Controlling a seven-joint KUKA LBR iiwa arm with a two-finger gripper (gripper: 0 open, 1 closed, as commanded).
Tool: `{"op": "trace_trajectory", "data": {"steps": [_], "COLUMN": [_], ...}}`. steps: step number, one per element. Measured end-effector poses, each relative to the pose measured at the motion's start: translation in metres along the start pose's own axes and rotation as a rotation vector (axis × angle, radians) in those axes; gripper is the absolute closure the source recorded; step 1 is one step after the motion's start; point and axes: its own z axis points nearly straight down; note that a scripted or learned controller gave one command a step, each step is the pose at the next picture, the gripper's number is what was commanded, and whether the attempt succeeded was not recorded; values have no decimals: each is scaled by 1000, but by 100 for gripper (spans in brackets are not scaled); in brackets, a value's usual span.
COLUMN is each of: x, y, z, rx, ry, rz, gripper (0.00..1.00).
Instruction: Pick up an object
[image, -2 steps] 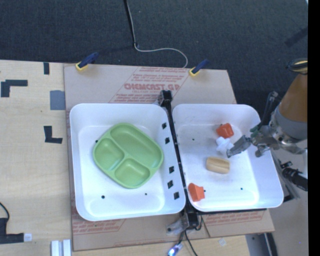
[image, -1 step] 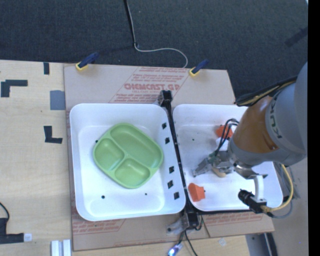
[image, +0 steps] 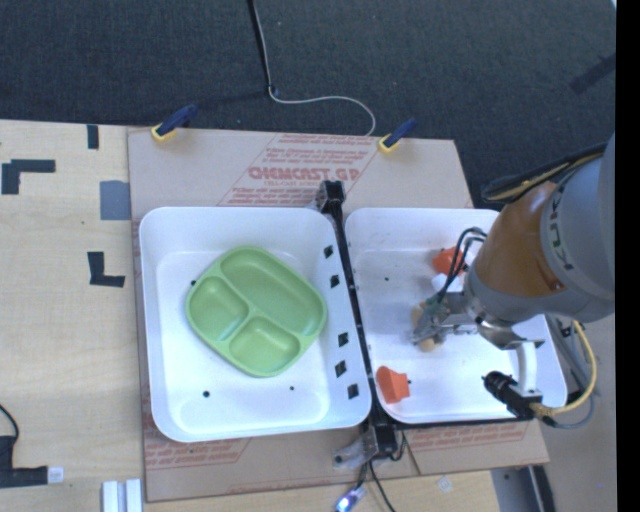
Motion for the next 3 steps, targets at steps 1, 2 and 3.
{"op": "trace_trajectory", "data": {"steps": [1,2,3], "x": [61,123,97], "y": [72,62,-7], "z": [-88,-129,-208], "rx": [9,18,19], "ry": [13,15,13], "rz": [-12,-10,0], "gripper": [100,100,100]}}
